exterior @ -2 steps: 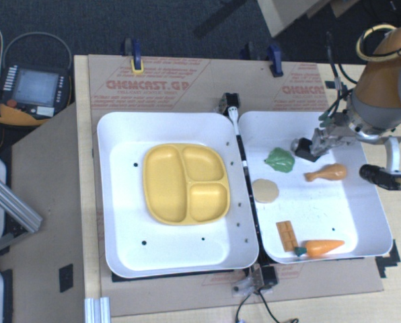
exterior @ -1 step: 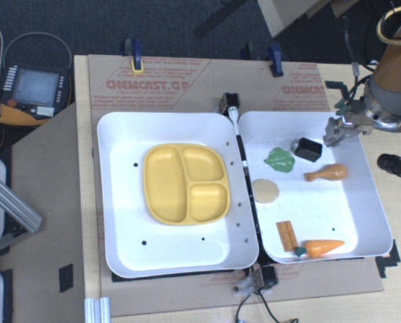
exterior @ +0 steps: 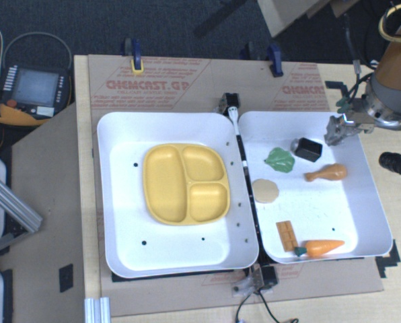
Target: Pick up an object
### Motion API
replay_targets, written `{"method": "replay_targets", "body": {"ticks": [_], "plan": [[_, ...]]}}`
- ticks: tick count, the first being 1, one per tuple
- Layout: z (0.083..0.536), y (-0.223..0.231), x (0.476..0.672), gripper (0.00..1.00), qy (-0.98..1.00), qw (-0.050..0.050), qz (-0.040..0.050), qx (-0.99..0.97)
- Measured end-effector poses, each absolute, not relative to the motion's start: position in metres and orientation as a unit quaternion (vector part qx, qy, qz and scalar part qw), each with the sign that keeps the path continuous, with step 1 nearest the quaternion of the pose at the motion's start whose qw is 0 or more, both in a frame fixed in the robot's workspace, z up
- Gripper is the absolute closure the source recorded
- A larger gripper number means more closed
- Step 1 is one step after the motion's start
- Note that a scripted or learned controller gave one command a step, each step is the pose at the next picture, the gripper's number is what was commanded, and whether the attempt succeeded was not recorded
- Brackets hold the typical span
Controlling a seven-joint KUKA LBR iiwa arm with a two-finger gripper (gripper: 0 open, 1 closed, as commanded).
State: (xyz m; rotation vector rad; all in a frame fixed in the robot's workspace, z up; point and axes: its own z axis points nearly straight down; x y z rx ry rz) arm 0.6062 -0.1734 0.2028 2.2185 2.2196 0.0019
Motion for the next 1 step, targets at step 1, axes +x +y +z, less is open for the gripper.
{"method": "replay_targets", "body": {"ticks": [1], "plan": [[0.2029, -0.1221, 0.5875, 1.0, 0.709, -0.002, -0.0003, 0.706]]}}
